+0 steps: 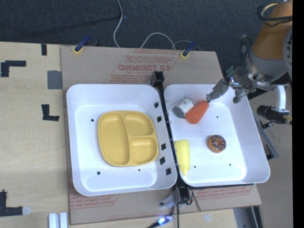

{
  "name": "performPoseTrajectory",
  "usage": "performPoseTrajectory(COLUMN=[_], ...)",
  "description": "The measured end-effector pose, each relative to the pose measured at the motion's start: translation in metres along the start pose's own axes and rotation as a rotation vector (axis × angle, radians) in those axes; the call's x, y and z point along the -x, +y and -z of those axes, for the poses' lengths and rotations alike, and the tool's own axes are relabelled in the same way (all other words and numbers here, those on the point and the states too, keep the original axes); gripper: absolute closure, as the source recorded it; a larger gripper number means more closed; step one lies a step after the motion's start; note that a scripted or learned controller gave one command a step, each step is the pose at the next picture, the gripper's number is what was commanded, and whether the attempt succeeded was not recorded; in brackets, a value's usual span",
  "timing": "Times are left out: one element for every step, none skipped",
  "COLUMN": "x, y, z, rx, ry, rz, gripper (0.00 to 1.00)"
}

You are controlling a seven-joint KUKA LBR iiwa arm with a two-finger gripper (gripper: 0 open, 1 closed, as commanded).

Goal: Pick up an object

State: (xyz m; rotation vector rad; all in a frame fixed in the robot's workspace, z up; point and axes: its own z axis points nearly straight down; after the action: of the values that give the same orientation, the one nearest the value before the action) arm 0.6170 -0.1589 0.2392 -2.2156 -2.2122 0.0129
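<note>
Brown cardboard sheet [142,68] underlies two shallow white plastic bins. Left bin [80,127] contains a yellow three-compartment plastic tray [127,137], roughly central. Right bin [237,151] contains four items: an orange carrot-shaped toy [197,112] near the far edge, touching a small grey-and-white cylinder [182,107] on its left; a yellow oblong block [183,155] against the near-left wall; a brown sprinkled doughnut [216,143], apart from the rest. Grey two-finger gripper [223,91] is above the far-right rim, fingers spread, nothing between them, one tip just beside the carrot.
</note>
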Motion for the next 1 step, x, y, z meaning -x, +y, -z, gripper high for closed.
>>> performPoseTrajectory(x=[-0.0003], y=[0.0024], z=[0.0069], rx=[0.012], ry=[-0.002], rz=[0.003], gripper=[0.00])
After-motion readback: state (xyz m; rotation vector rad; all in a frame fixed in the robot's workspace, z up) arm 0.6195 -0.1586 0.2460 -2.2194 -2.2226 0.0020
